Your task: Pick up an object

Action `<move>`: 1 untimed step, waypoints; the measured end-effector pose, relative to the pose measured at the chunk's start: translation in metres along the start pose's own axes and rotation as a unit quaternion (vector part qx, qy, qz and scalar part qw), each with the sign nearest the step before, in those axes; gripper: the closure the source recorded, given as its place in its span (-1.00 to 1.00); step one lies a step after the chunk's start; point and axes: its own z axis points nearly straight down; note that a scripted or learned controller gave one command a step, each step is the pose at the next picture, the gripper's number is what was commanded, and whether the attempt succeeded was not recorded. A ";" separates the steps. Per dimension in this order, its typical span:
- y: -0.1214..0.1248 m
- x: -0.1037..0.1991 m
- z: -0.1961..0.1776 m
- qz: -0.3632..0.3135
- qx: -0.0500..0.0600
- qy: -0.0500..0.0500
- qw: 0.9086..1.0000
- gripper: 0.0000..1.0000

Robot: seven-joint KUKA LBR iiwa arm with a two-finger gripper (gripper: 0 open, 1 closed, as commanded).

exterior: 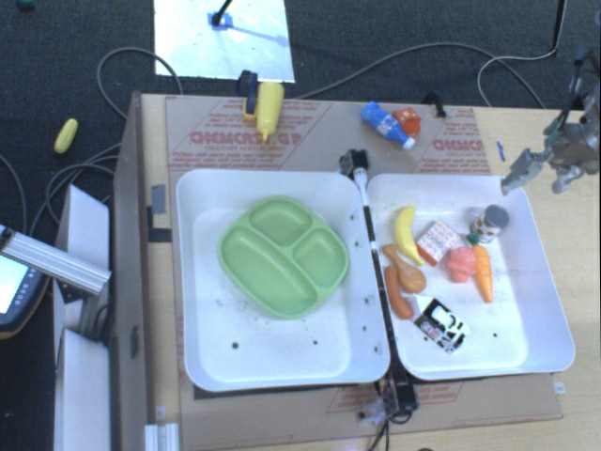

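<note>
The right bin (526, 346) holds a banana (406, 235), a red-and-white carton (438, 241), a small can (488, 222), a pink lump (460, 263), a carrot (484, 272), two orange sausage shapes (402, 285) and a black-and-white item (441, 325). My gripper (543, 177) hangs above that bin's far right corner, open, with nothing between its fingers. The can sits just left of and below it.
The left bin (216, 346) carries a green divided plate (284, 255). Behind the bins lie a yellow bottle (268, 106), a blue bottle (388, 123) and a red-orange object (407, 118) on the cardboard. Cables run across the dark floor at the back.
</note>
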 end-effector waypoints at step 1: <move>-0.016 -0.005 0.106 0.001 0.001 0.001 1.000 -1.00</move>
